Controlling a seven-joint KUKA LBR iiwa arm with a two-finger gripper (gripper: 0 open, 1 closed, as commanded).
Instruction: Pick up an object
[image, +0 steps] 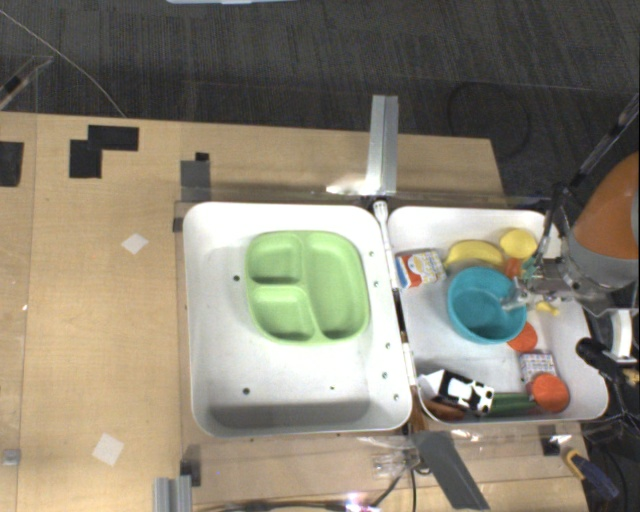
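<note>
The hand (528, 285) hovers at the right rim of the blue bowl (484, 304) in the right bin (598, 405); I cannot tell its state. No object is lifted yet: the banana (472, 252), lemon (518, 242) and carrot (546, 390) lie in that bin. The 1 green tray (305, 285) sits in the left bin (215, 385). Best to centre over 1 item, clear of neighbours, then descend straight

arm (612, 240): grey shell | orange band above wrist | pincer (530, 290): small, metallic grey
</note>
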